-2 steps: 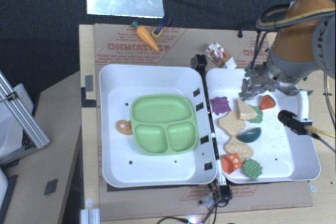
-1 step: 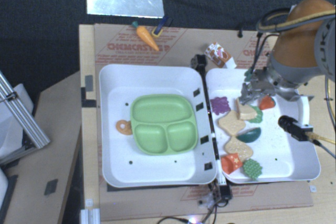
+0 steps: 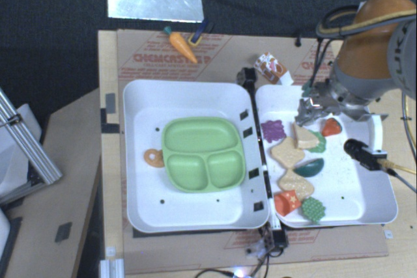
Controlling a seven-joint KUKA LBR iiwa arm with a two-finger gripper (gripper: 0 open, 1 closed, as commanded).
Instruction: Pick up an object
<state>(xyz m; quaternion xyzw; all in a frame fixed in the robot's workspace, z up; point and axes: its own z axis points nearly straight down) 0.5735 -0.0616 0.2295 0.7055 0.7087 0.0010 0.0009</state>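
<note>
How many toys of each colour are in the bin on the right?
Purple: 1, a grape bunch
Red: 2, one by the tool, one at the near corner
Green: 3, a pale one, a dark one, a bumpy one
Tan: 3, a wedge, a flat piece, a biscuit
Total: 9

The arm [image 3: 374, 68] is grey with a rounded orange band above the wrist. Black and yellow cables loop beside it. The metal end effector [image 3: 307, 114] is silvery.
</note>
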